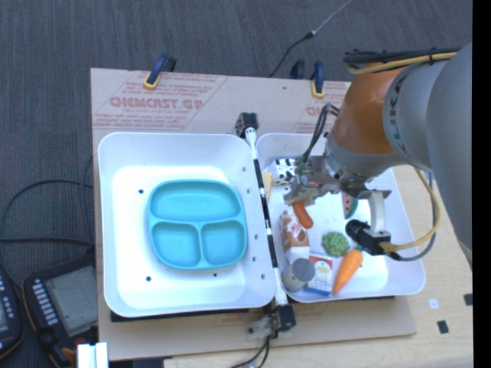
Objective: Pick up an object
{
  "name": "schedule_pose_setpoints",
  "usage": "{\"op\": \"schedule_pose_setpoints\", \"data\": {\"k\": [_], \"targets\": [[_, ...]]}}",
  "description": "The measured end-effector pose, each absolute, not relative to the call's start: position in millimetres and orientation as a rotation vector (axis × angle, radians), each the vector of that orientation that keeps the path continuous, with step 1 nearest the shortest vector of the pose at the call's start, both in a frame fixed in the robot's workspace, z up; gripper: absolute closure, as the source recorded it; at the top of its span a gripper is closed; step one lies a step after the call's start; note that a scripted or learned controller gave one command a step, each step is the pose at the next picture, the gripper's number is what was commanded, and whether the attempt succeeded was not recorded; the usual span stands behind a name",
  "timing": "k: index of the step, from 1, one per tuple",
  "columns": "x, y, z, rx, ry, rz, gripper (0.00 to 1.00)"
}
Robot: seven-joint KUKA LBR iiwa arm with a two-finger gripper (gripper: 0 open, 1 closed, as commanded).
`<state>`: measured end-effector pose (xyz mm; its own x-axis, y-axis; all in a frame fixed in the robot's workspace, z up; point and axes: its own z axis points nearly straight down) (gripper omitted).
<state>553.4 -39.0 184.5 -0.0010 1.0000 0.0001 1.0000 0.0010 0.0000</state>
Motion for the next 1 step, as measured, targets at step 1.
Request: {"op": "schedule_pose_setpoints", "data": {"k": [1], "targets": [[553.5, -39.2, 193.8, -2.219, -2.224, 0.002, 1.00]]}}
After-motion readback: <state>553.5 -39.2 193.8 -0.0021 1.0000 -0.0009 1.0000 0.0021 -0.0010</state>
